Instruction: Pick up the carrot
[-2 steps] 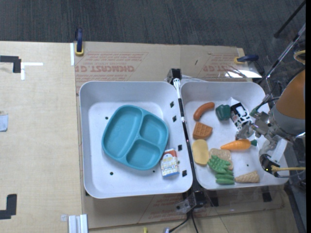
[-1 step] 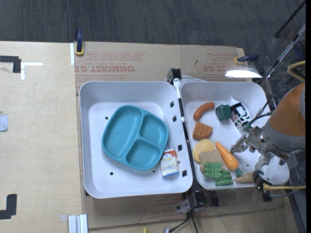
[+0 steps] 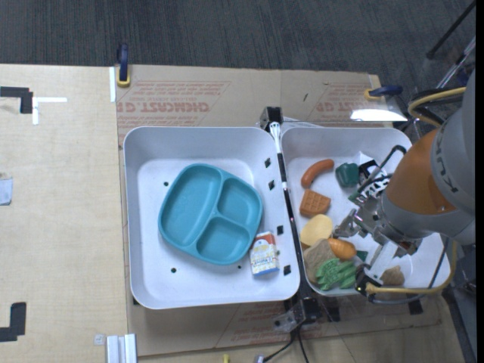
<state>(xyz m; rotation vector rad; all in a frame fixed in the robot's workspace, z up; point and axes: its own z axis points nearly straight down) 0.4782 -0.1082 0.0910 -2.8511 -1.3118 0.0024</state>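
A dark grey carpet (image 3: 227,13) runs across the top of the frame, and below it the pale wooden bench (image 3: 57,225) takes up the left side, with black brackets (image 3: 19,99) near its left edge and a sheet of brown cardboard (image 3: 197,100) lying under the bins. A blue and yellow clamp (image 3: 122,65) pins the cardboard at the upper left, and a second clamp (image 3: 384,92) sits at the upper right. The left bin (image 3: 144,278) fills the middle of the frame; in it lies a blue divided plate (image 3: 210,213), tilted, with a small carton (image 3: 264,254) just beside its lower right edge. The right bin (image 3: 302,138) sits alongside, touching the left one along a seam. At its upper left is a sausage (image 3: 317,172), with a dark green piece (image 3: 347,174) to the right of it, an orange waffle (image 3: 314,203) below, then a pale yellow lump (image 3: 317,229). The carrot (image 3: 342,248) lies in the lower middle of this bin, above a brown block (image 3: 321,254) and a green leafy piece (image 3: 337,275). The gripper (image 3: 361,231) hangs just right of the carrot, close to its end; I cannot tell whether it grips anything. The grey arm (image 3: 423,195), with its orange band, enters from the right edge.
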